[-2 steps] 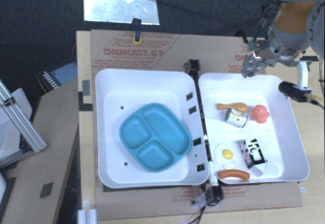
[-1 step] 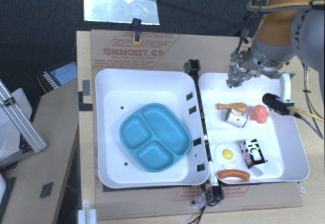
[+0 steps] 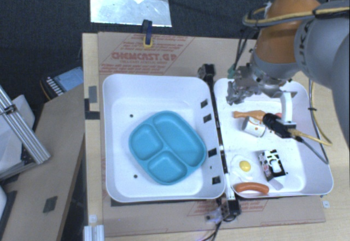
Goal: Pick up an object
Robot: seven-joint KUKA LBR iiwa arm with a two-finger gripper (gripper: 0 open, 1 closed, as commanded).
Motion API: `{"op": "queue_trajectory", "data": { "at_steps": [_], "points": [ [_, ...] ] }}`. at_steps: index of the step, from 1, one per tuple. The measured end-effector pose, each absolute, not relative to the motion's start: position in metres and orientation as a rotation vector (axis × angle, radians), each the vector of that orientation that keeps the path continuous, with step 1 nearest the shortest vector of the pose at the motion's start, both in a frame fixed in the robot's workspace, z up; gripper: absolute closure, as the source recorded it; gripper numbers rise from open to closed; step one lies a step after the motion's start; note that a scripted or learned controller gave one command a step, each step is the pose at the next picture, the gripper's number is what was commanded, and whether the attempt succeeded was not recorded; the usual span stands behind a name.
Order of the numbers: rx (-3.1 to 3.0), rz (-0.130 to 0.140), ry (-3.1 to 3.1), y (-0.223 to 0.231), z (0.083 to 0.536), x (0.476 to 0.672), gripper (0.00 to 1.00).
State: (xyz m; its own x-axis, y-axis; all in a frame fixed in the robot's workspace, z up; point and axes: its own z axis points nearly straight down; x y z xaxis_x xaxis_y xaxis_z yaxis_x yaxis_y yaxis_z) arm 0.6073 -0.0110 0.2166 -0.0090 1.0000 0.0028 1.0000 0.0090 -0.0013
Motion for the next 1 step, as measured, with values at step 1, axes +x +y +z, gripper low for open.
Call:
{"op": "queue_trajectory", "data": {
  "at_steps": [1],
  "points": [
    [-2.209,-0.004,-2.231,0.0395,0.229,0.5835,1.0]
  ]
}}
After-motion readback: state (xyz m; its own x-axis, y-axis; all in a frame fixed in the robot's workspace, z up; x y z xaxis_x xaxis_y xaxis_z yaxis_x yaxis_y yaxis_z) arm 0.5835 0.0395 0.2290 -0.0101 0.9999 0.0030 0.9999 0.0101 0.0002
